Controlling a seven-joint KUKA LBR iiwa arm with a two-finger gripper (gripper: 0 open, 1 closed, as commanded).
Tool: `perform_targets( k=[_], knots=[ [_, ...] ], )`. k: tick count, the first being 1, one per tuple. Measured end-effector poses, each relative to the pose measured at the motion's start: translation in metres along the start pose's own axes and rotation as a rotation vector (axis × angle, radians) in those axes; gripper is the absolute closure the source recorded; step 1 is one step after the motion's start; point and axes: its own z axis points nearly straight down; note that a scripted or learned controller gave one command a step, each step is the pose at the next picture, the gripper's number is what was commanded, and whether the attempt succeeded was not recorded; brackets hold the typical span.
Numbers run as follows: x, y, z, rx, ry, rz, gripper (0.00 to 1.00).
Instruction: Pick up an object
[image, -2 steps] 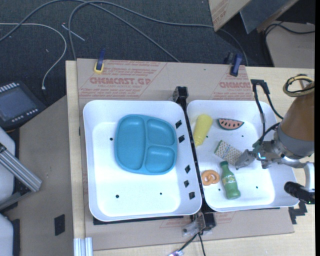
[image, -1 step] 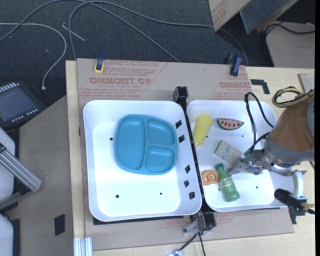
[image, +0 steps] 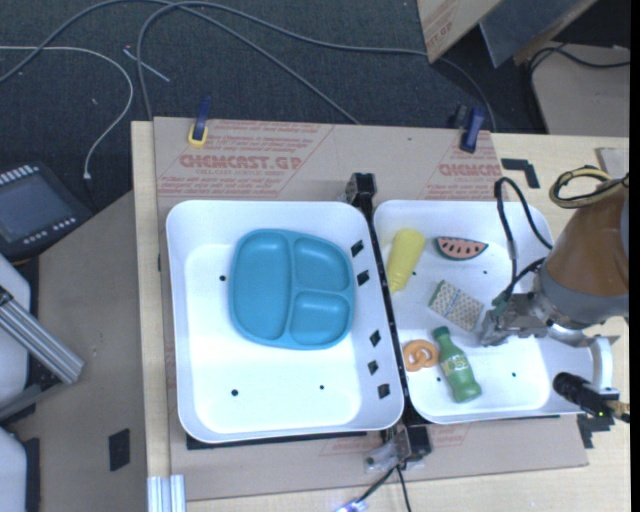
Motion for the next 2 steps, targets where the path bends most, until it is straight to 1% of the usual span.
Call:
perform_targets(
  k=[1, 2],
  knots=[
    [0.001, -0.008, -0.057, -0.004, -0.003, -0.001, 1.00],
    [0.002, -0.010, -0.121, -0.007, -0.004, -0.002, 1.00]
  ],
)
